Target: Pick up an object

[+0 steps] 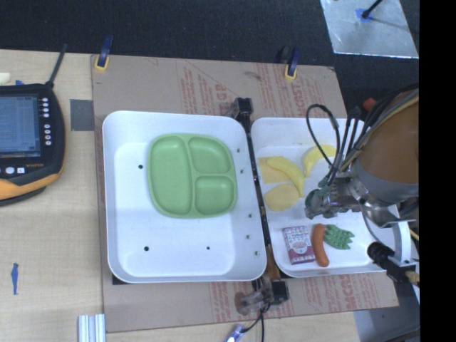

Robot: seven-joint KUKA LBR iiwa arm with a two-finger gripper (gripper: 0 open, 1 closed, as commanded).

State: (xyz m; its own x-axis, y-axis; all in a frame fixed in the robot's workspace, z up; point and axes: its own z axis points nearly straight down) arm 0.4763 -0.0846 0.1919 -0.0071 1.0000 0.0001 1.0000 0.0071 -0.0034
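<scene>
In the left white bin [121,191] a green divided plate [191,174] is lying, well apart from me. My claw [322,204] is hovering over the right bin [285,128], near the yellow slices [281,180]; I cannot tell how it stands. Below it are lying the small red packet [298,244], the orange sausage [320,244] and the green piece [340,238].

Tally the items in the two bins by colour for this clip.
Green: 2, the divided plate and the leafy piece
Yellow: 3, the slices
Red or orange: 2, the packet and the carrot
Total: 7
</scene>
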